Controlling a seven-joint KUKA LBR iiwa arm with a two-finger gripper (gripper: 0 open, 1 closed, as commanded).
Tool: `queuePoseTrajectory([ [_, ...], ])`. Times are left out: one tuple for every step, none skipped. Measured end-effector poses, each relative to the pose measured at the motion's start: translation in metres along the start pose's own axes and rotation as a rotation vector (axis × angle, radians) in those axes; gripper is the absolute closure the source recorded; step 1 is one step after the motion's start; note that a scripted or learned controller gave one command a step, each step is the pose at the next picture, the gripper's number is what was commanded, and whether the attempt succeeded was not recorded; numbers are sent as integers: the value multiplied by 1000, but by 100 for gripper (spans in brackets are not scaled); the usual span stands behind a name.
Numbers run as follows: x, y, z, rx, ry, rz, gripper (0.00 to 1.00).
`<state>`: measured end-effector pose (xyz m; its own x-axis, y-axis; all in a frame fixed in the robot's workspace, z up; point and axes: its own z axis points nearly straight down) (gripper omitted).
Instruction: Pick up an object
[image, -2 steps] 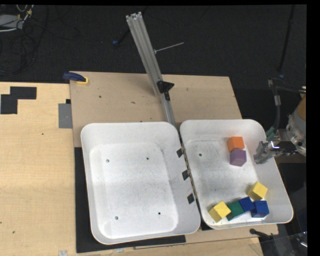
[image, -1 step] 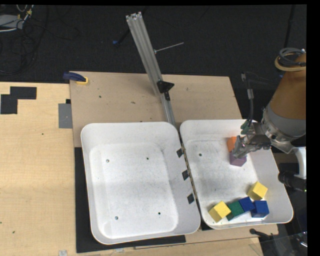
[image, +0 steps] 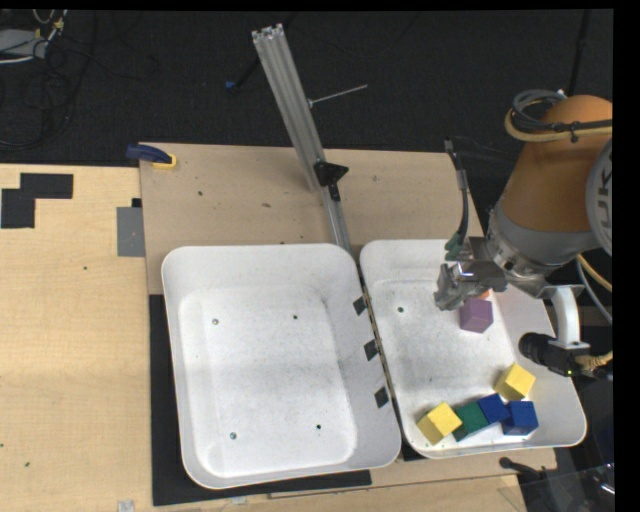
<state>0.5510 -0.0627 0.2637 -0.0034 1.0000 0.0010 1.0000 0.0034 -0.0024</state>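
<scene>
Two shallow white plastic bins are sitting side by side on the wooden tabletop (image: 240, 195), the left bin (image: 190, 275) beside the right bin (image: 400, 260). Reaching in from the right, the grey arm with its orange band (image: 560, 150) is hanging over the right bin, its metal gripper (image: 460, 285) poised just above and touching or nearly touching a small purple block (image: 477, 314); whether it is gripping the block I cannot tell. Near the bin's front corner, two yellow blocks (image: 438, 422) (image: 517, 381), a green block (image: 470, 416) and two blue blocks (image: 493, 407) (image: 521, 417) are lying clustered together, well apart from the purple one.
</scene>
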Motion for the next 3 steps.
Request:
queuePoseTrajectory([
  [51,17,-2,0,1,-1,100],
  [100,21,2,0,0,0,100],
  [147,27,8,0,0,0,100],
])
